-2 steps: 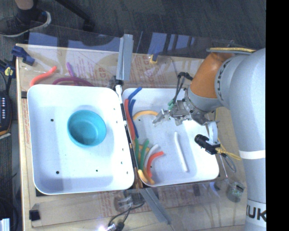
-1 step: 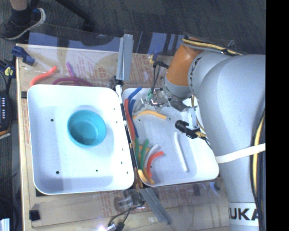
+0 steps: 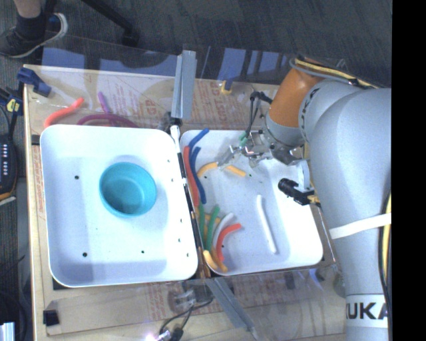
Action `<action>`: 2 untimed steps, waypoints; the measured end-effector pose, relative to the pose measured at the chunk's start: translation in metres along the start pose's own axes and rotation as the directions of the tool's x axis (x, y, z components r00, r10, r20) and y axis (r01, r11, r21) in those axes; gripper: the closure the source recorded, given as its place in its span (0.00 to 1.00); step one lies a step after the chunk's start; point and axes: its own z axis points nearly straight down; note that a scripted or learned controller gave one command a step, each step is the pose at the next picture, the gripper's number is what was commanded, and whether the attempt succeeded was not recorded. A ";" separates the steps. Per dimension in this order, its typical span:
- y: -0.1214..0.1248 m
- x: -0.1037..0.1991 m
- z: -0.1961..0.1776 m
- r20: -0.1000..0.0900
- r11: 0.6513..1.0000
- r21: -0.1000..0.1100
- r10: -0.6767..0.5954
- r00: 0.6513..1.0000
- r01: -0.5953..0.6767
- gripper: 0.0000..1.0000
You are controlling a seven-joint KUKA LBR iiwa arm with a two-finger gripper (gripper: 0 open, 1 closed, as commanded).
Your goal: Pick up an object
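The gripper [image 3: 234, 152] hung low over the right bin [image 3: 296, 250], near a yellow piece [image 3: 234, 170]; its jaws' state could not be told.

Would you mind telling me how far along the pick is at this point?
Done: the arm has reached into the right bin. In hand: the gripper sits low near the bin's far end, by the yellow piece; I cannot tell whether anything is between its fingers. Left: grasp and lift. The red piece, white stick and blue bowl lie untouched.

Dark floor [image 3: 200, 20], wooden bench [image 3: 133, 90], shoe [image 3: 30, 33]
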 end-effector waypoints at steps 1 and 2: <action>-0.008 0.020 0.002 -0.003 0.988 0.005 -0.156 0.988 0.156 0.00; -0.007 0.019 -0.010 0.001 0.987 0.003 -0.159 0.987 0.159 1.00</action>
